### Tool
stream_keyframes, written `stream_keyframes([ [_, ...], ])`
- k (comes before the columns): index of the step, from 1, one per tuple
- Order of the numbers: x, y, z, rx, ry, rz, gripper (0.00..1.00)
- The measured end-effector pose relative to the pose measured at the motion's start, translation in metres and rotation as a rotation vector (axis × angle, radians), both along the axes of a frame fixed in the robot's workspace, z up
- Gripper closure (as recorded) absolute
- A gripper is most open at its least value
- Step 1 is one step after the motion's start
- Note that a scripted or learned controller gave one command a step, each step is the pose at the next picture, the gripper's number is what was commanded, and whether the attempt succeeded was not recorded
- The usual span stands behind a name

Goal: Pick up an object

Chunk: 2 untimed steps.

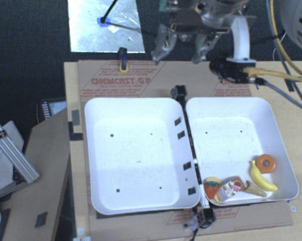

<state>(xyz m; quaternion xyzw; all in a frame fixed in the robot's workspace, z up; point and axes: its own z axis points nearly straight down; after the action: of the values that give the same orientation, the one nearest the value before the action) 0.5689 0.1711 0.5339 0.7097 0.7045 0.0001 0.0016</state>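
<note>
Gripper [180, 47] is hanging at the top of the frame, fingers apart, gripping nothing. Banana [261, 177] and the other toys are bunching in the right bin's [225, 109] lower corner, probably slid there.

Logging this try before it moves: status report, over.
Gripper open, high above the bench behind the bins, holding nothing. Banana and other small items bunched in right bin's near corner. Nothing in the way.

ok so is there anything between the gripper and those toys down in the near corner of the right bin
Nothing visible stands between them. The gripper hangs open above the bench's far edge, and the bare floor of the right bin lies between it and the banana, orange ring and other small toys clustered at the near wall.
</note>
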Motion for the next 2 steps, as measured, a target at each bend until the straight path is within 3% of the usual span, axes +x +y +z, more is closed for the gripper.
stream_keyframes([
  [1,-0.077,0.008,0.002,0.004,0.002,0.014,0.0],
  [2,-0.084,0.026,-0.203,-0.003,0.017,0.01,0.0],
])
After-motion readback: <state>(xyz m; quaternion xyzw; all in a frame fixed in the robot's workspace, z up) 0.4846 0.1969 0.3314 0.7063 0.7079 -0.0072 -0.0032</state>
